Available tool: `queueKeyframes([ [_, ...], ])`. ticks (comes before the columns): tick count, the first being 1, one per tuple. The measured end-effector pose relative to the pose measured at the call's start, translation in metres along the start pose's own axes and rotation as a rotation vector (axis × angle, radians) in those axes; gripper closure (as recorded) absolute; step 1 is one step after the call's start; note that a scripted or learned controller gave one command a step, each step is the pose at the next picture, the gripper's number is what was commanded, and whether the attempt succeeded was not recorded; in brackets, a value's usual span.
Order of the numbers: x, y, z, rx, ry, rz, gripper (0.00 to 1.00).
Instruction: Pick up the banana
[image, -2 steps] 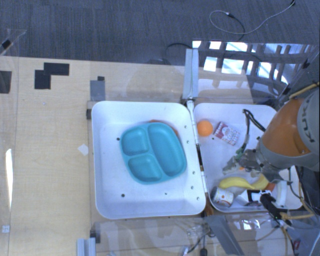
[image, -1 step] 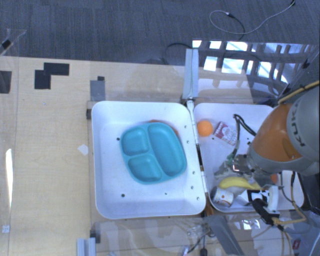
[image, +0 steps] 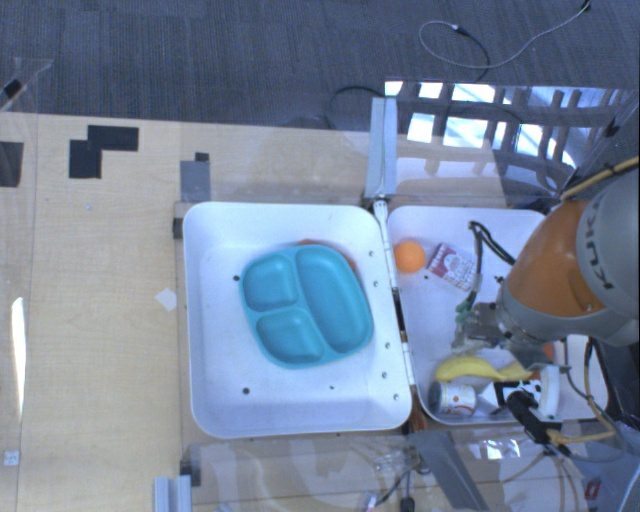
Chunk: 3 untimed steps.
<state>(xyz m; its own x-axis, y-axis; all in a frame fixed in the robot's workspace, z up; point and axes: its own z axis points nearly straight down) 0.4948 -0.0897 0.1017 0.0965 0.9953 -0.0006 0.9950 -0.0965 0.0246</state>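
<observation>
The grey arm with its orange band (image: 550, 270) reaches in from the right over the right bin (image: 425, 300), bent steeply downward so that its wrist covers the gripper (image: 485, 335), which sits low in the bin just above the banana (image: 480, 369). The banana lies on its side near the bin's front edge, beside a small can (image: 458, 397), with an orange ball (image: 408, 256) and a red-and-white packet (image: 452, 266) farther back. A blue divided plate (image: 305, 305) rests in the left bin (image: 215, 320).
</observation>
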Motion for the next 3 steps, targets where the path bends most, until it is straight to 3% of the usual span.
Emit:
queueKeyframes([
  [1, 0.0, 0.0, 0.0, 0.0, 0.0, 0.0, 0.0],
  [2, 0.005, -0.004, 0.012, 0.008, -0.001, -0.083, 0.0],
  [3, -0.03, 0.038, 0.013, 0.01, 0.002, -0.166, 0.0],
])
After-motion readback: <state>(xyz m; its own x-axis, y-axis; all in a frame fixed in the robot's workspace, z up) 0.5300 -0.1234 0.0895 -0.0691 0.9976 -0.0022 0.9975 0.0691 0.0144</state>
